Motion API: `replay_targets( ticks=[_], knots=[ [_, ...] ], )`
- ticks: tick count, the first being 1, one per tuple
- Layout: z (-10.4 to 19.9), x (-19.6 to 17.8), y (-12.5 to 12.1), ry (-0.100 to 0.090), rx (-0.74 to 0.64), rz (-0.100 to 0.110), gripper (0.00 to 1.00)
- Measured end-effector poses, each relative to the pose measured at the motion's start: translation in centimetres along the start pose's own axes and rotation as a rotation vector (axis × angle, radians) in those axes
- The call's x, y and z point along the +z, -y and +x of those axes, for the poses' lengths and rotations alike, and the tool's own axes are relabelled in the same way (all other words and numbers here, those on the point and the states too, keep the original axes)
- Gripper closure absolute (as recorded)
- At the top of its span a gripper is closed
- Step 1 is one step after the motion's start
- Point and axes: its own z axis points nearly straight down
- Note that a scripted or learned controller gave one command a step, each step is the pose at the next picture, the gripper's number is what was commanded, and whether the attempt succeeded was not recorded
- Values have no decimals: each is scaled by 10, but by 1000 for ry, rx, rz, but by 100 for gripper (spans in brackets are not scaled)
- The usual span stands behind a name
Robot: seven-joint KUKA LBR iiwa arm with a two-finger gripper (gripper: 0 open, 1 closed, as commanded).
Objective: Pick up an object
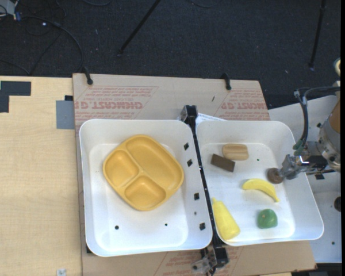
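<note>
One fixed camera above the bench (34,171), looking down at a slant, both white bins (98,234) in frame

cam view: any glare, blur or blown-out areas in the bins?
Camera view: lighting is even and soft, with faint shadows; the white bins look bright but the plate, banana and green ball keep their colour. The whole frame is slightly soft, and the gripper at the right bin's edge is small and blurry.

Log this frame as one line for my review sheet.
gripper: low at right bin's right side | holding: nothing seen | nearest: banana | left bin: yellow tray
</note>
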Motion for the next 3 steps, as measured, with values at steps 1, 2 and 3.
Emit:
replay_targets(
  ticks=[1, 2, 3],
  knots=[
    [52, -1, -6, -3, -4, 5, 100],
    [108, 13, 4, -3, -3, 7, 100],
    [167, 26, 4, -3, -4, 7, 100]
  ],
)
